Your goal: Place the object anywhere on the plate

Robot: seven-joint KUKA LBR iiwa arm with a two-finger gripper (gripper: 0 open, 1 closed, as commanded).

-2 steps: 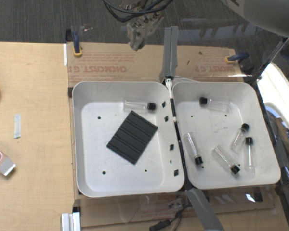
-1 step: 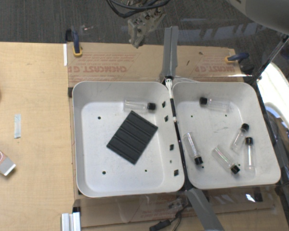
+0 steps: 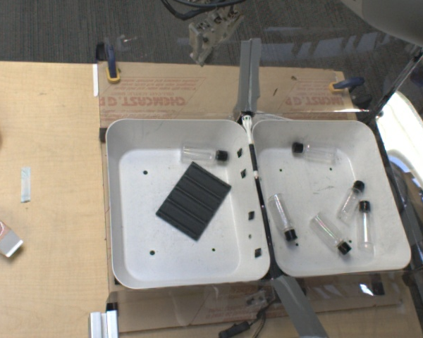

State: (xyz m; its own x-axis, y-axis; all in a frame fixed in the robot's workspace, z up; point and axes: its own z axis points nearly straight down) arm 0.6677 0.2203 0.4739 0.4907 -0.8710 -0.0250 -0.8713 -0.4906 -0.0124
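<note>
Camera view: reversed "CHEMCAST GP" cardboard lettering.

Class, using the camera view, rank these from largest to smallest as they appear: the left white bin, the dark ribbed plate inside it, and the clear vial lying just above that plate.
1. Left white bin, clearly the largest.
2. Dark ribbed plate.
3. Clear vial with a black cap, the smallest.

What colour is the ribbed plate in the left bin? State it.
Black, with parallel ridges; the ribbed plate shows best in the camera view.
</note>
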